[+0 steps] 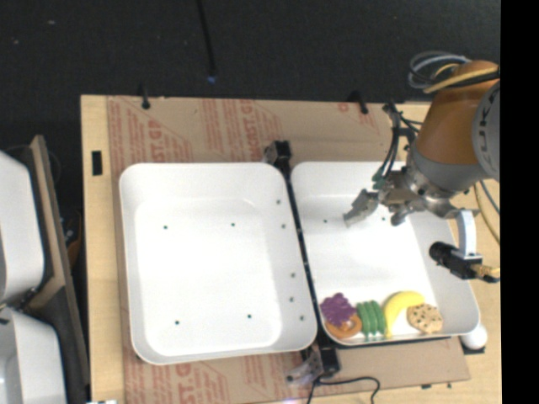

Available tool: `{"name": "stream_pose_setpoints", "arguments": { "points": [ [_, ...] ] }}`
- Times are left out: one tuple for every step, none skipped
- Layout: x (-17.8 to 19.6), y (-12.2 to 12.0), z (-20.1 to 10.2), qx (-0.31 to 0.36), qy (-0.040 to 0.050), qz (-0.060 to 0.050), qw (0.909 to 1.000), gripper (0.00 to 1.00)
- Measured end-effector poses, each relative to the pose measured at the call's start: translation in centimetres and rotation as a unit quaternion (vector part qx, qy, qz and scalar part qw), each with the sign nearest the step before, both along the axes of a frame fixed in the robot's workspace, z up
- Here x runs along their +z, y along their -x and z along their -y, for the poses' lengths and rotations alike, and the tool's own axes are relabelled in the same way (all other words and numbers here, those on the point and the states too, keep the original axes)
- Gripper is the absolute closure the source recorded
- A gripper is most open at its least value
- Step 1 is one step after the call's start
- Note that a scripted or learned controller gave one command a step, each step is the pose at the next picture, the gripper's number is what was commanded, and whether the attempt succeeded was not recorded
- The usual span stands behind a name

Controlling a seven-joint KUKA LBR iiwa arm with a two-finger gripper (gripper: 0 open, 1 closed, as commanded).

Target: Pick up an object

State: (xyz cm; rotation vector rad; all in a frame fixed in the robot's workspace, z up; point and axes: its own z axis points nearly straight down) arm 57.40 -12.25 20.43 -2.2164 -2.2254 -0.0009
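**A robot test bench in a lab**

The setting reads as a robotics lab. A wooden bench (101, 251) is covered with printed cardboard (210, 129), and two shallow white bins (135, 192) sit clamped side by side on it. A grey and orange industrial arm (450, 133) reaches in with exposed cables. Dark flooring (253, 32) surrounds the bench.

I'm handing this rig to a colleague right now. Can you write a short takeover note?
Gripper: above the upper part of the right bin, nothing between its fingers.
Objects: purple grapes, green item, yellow item and cookie line the right bin's near edge.
Done: nothing picked.
Left: move to the near edge, grasp one object, lift it.
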Motion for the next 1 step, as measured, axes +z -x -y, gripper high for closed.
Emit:
{"name": "stream_pose_setpoints", "arguments": {
  "points": [
    [8.72, 0.83, -2.52, -0.001, 0.0006, 0.004, 1.0, 0.0]
  ]
}}
